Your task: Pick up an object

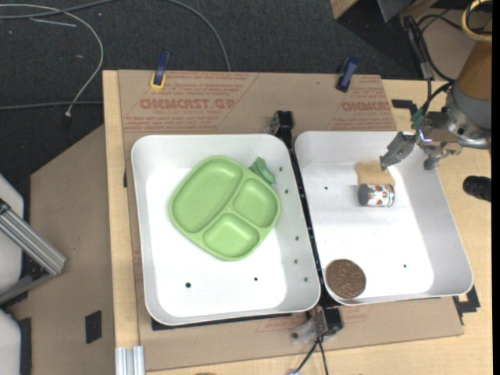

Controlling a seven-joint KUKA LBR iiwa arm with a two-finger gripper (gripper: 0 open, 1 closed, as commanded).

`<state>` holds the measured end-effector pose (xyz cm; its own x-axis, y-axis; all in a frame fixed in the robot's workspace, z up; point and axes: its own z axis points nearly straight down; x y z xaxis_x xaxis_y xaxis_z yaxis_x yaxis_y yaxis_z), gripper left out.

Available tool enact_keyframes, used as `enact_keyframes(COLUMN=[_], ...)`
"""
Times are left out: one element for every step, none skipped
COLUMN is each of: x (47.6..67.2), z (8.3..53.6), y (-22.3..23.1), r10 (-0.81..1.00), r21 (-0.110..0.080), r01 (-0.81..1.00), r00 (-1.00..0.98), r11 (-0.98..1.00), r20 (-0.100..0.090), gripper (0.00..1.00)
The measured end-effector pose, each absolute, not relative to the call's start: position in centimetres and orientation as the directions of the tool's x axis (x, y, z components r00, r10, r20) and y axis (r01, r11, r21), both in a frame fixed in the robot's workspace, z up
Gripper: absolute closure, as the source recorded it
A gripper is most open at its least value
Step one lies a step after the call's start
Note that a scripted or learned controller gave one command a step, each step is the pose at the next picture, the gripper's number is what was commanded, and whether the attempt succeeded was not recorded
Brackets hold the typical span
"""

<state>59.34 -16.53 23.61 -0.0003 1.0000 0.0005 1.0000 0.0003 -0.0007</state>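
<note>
Gripper (412, 151) sits over the right bin's (437, 233) far right part, fingers spread apart, nothing between them. One finger (394, 151) points down-left toward the tan block (374, 173); the other (432, 158) is toward the bin's right wall. Whether the left fingertip touches the block or just hovers near it I can't tell from this angle.

Right bin contents:
- tan block, far-centre part of the bin, just below-left of the gripper
- small can (376, 195) lying on its side, white with red marks, touching or just in front of the block
- brown disc (345, 278), at the near left corner, resting on the bin's front rim

Left bin (156, 287) contents:
- green tray (223, 207), three compartments, lying turned at an angle, about mid-bin
- small dark green piece (264, 170) at the tray's far right edge, touching it; too small to identify

Both bins sit side by side on a cardboard sheet (234, 96) with red print. Two blue clamps (161, 68) (347, 73) hold its far edge. Black clips (282, 122) at the seam between the bins, far and near ends.
</note>
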Motion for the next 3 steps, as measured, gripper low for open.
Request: enact_keyframes(x=[59.8,59.6,59.8], z=[19.3,13.6,8.7], y=[-16.6,-15.8,-15.9], r10=[1.000,1.000,1.000], r21=[-0.006,-0.002,0.002], r01=[1.000,1.000,1.000], r00=[0.000,0.000,0.001], r11=[0.000,0.000,-0.001], r20=[0.002,0.001,-0.001], gripper=[0.00,0.00,0.00])
